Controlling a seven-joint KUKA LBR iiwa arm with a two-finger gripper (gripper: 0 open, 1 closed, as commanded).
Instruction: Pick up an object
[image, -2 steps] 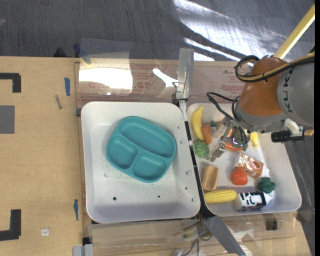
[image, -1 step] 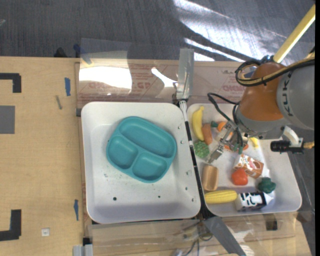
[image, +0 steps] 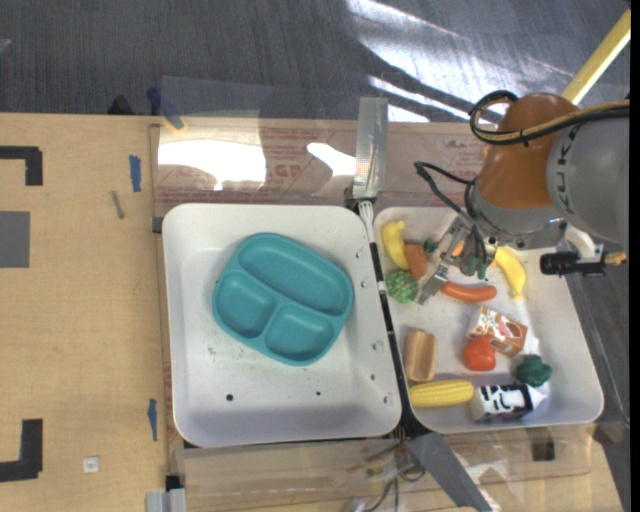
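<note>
Gripper (image: 455, 262) sits low over the back of the right bin (image: 585, 385), its two metal fingers (image: 432, 288) slanting down toward the bin's left side, and from my screen I judge them parted with nothing between them, though the angle makes the gap hard to read. Nearest the fingertips lies the hot dog (image: 468, 292), just beside and below them, and I take it as the likeliest target. A green broccoli piece (image: 402, 288) sits close on the other side, near the divider, with a yellow banana (image: 393, 243) and a small orange piece (image: 416, 260) just behind it. Another yellow banana (image: 512, 270) lies under the wrist on the far side. Nearer the front I see a bread slice (image: 420, 355), a corn cob (image: 441, 393), a red tomato (image: 479, 354), a printed packet (image: 499, 330), a white carton (image: 508, 399) and a dark green piece (image: 532, 370).

Left bin (image: 190, 300) holds a teal divided plate (image: 284, 298), well apart from the work.

I read this as the approach or descent step, with no grasp made yet. Next I would want the fingers centred across one item's narrow width, clear of its neighbours, then closed and lifted straight up. Crowding at the back corner is my worry: a finger could land on the broccoli or nudge the hot dog aside.
</note>
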